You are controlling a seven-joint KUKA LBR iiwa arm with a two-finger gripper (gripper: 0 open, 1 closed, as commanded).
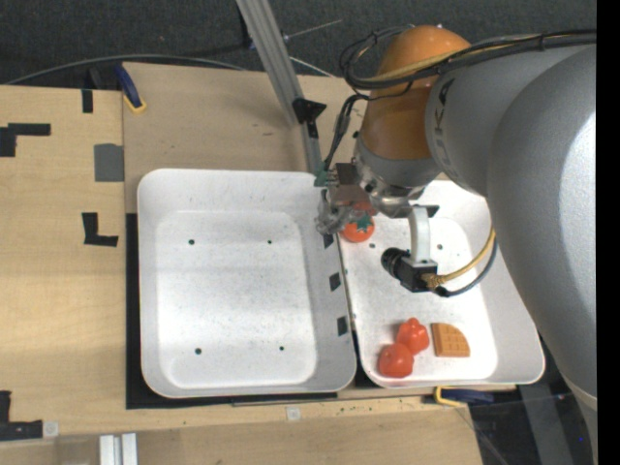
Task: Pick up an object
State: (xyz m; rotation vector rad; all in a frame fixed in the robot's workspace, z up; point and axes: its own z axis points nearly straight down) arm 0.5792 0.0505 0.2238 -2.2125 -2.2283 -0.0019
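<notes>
My gripper (339, 217) hangs over the upper left corner of the right bin (484, 250), close to the wall between the two bins. A small red toy fruit with a green top (359, 229) sits right against the gripper's right side; whether it is gripped or only touched I cannot tell. At the near end of the same bin lie a red pepper (413, 334), a round red fruit (394, 360) and a tan waffle piece (449, 340). The grey arm with its orange band (412, 85) covers the bin's far right part.
The left bin (155, 260) stands beside the right one, their walls meeting at a shared ridge (337, 298). A slanted metal pole (276, 56) crosses above the bins' far edge. A black cable fitting (407, 267) hangs from the wrist over the right bin.
</notes>
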